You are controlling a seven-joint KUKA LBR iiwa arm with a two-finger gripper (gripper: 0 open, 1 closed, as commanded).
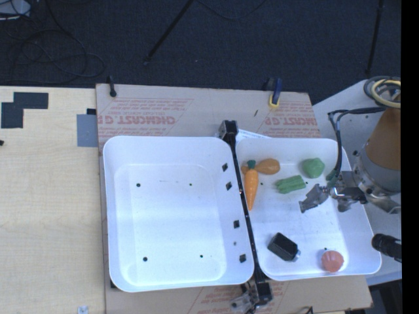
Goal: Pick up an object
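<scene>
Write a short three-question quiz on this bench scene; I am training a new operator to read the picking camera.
1. True or false: the orange plastic carrot lies in the right white bin, against the divider.
2. Which lies nearest the two-finger gripper? A) black rectangular block B) long green pod-shaped toy C) round pink-red ball
3. Fill in: the rounded green lump sits toward the bin's ____ edge.

Key: 1 true; 2 B; 3 far.
</scene>
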